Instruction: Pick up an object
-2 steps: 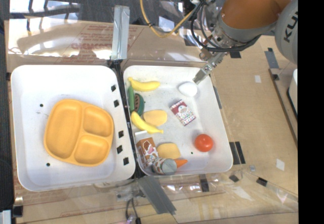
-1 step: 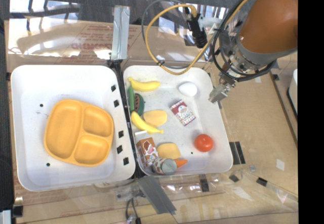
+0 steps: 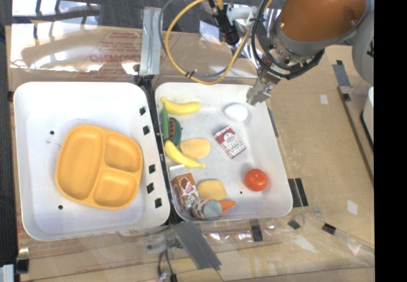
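- My gripper (image 3: 259,95) hangs over the far right corner of the right bin (image 3: 278,166), under my orange-banded wrist; from this angle I cannot tell how it stands, and nothing shows in its grasp.
- A small white round object (image 3: 236,112) lies in the bin just left of the gripper's tip.
- Nearer sit a red-and-white packet (image 3: 230,142) and, by the near right side, a red tomato (image 3: 256,179).
- Along the bin's left side: a yellow banana (image 3: 181,107) at the far end, a green vegetable (image 3: 170,129) below it, a second banana (image 3: 181,156) and a pale yellow piece (image 3: 196,146).
- At the near edge lie a brown printed packet (image 3: 185,189), a tan piece (image 3: 212,190), a can (image 3: 207,209) on its side and a bit of carrot (image 3: 227,205).
- The left bin (image 3: 38,109) holds a yellow divided tray (image 3: 98,165).
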Controlling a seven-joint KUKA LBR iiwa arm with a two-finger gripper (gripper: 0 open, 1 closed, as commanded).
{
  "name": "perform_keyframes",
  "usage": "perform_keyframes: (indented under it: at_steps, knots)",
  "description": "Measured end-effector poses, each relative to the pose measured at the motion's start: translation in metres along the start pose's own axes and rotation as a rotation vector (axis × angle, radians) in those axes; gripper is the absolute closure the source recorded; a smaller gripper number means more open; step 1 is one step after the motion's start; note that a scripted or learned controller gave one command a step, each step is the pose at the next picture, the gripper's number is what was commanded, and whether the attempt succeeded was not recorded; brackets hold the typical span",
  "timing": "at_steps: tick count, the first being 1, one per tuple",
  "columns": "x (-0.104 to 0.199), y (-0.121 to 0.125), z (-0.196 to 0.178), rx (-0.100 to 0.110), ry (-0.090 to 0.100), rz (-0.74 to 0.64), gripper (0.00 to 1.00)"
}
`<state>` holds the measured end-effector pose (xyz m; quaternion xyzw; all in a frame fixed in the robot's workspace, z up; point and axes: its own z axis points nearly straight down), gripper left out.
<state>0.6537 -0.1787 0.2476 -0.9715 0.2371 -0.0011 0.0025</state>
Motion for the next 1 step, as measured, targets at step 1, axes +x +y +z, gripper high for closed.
perform_keyframes:
  at_steps: [1]
  knots:
    - [-0.0242,0.0457,0.0599,0.001,0.002,-0.282,1.0]
